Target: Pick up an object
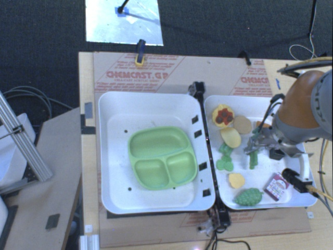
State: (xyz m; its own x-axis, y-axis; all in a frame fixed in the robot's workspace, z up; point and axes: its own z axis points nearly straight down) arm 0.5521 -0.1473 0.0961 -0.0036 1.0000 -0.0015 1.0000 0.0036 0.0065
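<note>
Hovering my end effector at the frame's right-centre, grip state I cannot tell, I judge the slim green stick light, stiff, best pinched mid-length.

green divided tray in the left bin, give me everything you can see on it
The pale green plastic-looking divided tray lies flat on the floor of the left shallow white bin, roughly centred and turned at a slight angle to the bin walls. It has rounded corners, a raised rim and three compartments: one long section along the far side and two smaller ones along the near side. All three compartments look bare. Only the bin floor touches it; the grey arm's gripper is over the right bin, well away.
</note>
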